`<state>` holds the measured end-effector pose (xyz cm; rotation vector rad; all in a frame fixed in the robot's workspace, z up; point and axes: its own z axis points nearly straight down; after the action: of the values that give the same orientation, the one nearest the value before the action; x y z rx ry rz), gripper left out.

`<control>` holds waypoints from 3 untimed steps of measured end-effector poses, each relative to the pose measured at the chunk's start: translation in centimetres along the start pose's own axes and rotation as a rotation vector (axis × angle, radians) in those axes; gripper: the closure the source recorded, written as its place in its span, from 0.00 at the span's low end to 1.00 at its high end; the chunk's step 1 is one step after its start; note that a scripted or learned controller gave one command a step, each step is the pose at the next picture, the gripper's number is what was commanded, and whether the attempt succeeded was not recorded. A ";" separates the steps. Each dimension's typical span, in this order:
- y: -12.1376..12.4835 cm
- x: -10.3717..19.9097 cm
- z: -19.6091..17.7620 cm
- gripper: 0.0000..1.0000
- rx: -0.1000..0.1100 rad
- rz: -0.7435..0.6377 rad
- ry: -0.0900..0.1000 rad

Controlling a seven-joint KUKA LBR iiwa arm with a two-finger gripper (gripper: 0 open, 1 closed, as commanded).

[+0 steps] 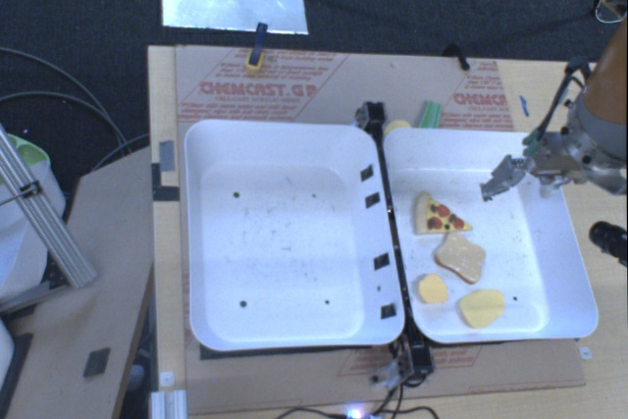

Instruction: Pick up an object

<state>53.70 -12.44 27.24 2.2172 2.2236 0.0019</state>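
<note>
While the table (324, 78) carries two shallow white bins side by side, the left bin (285, 240) sits with its floor bare apart from small marks, and the right bin (549, 260) holds four toy food pieces. Reaching in from the right, the grey arm (599, 128) hangs over the right bin's upper right part, and its end effector (502, 178) hovers above the bin floor with nothing between its fingers; whether it is released or clenched I cannot tell. Below and left of it lies a pizza slice (438, 214), close to the divider. Just under that rests a slice of toast (460, 257). Near the front wall lie a yellow chip (482, 308) and a smaller yellow round piece (432, 288).
</note>
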 end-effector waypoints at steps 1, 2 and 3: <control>-2.1 3.4 16.7 0.00 0.015 0.000 0.005; -1.0 3.0 18.7 0.00 -0.001 0.002 0.000; -0.7 2.8 17.3 1.00 -0.012 0.003 -0.005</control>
<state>52.98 -9.64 9.92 2.2127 2.2119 0.0095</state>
